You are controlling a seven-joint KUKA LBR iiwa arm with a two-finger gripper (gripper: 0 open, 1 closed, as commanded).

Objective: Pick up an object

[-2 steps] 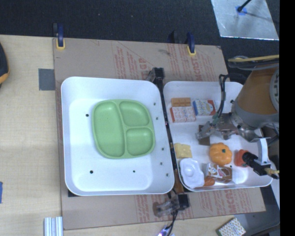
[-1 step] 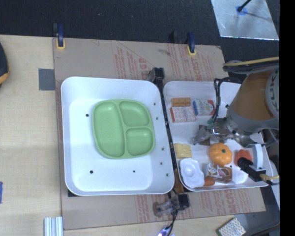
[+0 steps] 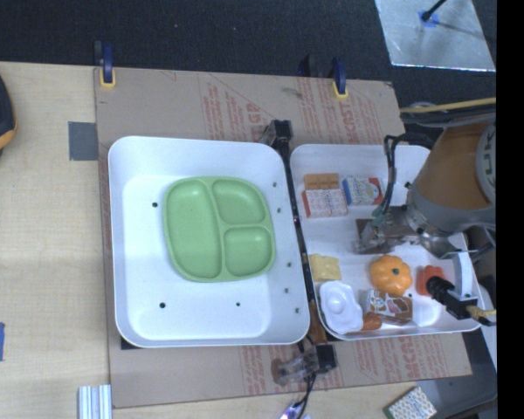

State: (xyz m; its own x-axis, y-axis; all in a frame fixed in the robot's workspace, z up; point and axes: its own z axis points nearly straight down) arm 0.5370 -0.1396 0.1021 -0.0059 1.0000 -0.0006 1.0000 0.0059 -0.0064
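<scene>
At the front of the right bin (image 3: 307, 166) a white cup (image 3: 339, 304) is lying next to a small packet (image 3: 391, 307). Just behind them an orange ball (image 3: 390, 274) is sitting by a yellow block (image 3: 324, 267). The gripper (image 3: 373, 234) is hanging low just above the ball, and I cannot tell how it is set. Farther back, snack boxes (image 3: 325, 194) are resting. In the left bin (image 3: 122, 260) a green plate (image 3: 219, 228) is lying.

orange pumpkin-shaped toy (image 3: 390, 274) | upright, stem up | right bin (image 3: 332, 158), near its front | beside white cup (image 3: 338, 305)
</scene>
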